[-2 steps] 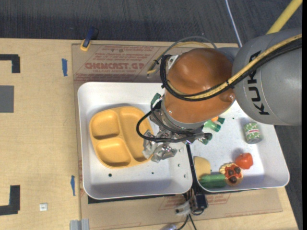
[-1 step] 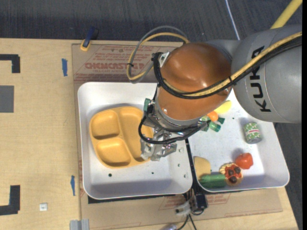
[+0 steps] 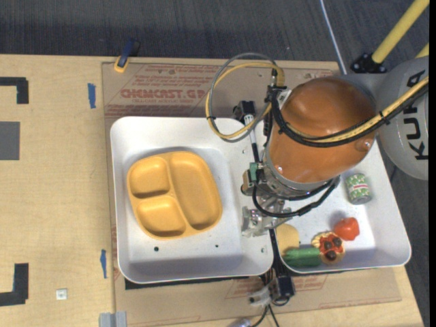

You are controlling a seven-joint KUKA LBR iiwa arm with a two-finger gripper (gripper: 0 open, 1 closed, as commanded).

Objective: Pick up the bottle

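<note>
Divided plate [image 3: 174, 193] in left bin [image 3: 126, 182]; bottle [image 3: 302, 255] in right bin [image 3: 392, 240].

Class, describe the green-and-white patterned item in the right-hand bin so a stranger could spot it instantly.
Start at the right bin, beside the one holding the yellow divided tray. Along its far side, just right of the arm's orange band, lies a small cylinder. Its green-and-white speckled label distinguishes it from the red, yellow and green items nearer the front.

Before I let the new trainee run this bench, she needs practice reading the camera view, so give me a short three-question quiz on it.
1. True or false: the yellow divided tray lies in the left bin.
2. How many compartments does the tray have?
3. The red item in the right bin lies: A) left of the green item, B) up and right of it, C) on the tray.

Key: 1 true; 2 three; 3 B.
</note>
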